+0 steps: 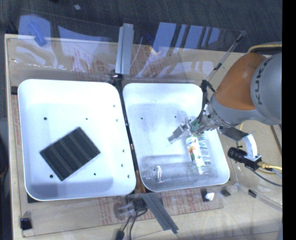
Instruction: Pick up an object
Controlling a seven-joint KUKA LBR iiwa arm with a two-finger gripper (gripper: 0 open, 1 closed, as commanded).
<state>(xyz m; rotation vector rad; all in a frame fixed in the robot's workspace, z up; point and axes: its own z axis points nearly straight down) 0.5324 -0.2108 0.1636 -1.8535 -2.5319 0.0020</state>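
Observation:
My gripper (184,130) hangs low in the right bin (158,96), right of its middle, with the grey and orange arm reaching in from the right. Just below it lies a small clear bottle (199,154) with a white printed label. The bottle's green top end (194,128) sits right at the gripper. Whether that end is gripped or merely beside the gripper is unclear. A larger clear plastic bottle (175,173) lies on its side along the bin's near wall. In the left bin (62,91), a black ribbed rectangular pad (70,153) lies flat at a slant.
A metal divider post (123,49) stands behind the seam between the bins. Cables and a black connector (244,156) lie on the bench right of the right bin. A grey bracket (155,211) lies in front of the bins.

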